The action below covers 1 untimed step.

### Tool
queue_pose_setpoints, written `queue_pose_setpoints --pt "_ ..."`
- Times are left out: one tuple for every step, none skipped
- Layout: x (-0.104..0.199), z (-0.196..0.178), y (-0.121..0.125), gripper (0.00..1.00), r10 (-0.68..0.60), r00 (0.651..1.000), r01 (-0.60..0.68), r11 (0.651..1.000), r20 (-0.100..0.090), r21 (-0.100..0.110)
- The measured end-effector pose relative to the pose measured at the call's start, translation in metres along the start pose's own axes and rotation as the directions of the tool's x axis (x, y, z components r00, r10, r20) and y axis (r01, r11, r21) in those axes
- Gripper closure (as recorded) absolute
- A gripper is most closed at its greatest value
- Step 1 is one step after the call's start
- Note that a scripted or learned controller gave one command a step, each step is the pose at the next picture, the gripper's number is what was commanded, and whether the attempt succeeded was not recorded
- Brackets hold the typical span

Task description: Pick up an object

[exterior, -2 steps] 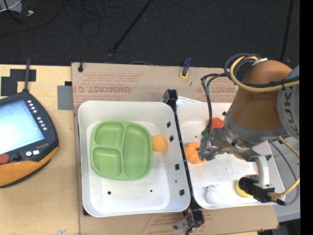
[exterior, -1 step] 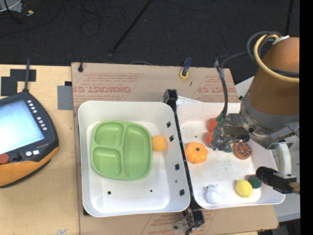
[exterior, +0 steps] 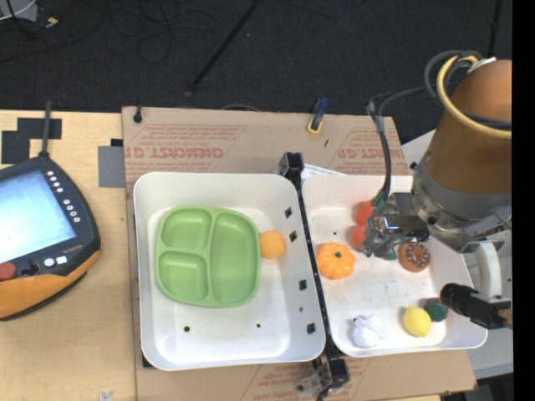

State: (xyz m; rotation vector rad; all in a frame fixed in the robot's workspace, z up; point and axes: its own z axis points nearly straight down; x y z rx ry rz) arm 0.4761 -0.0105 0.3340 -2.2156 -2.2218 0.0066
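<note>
One green tray (exterior: 207,256), one pumpkin (exterior: 335,261), one lemon (exterior: 417,321).

The grey arm (exterior: 468,132) with its orange band reaches in from the right, wrist bent down and leftward, the gripper (exterior: 380,239) hanging low near the middle of the right bin (exterior: 393,345), its tip pointing toward the bin's left wall.

You can read red print, upside down, on the cardboard sheet (exterior: 209,140) along the table's far edge: roughly "CHEMCAST GP", repeated and partly hidden toward the right.
</note>
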Motion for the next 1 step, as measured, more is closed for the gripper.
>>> queue_pose_setpoints --pt "0.0831 -0.0413 -0.0002 1.00 -0.007 1.000 0.007 1.000 -0.002 -0.006"
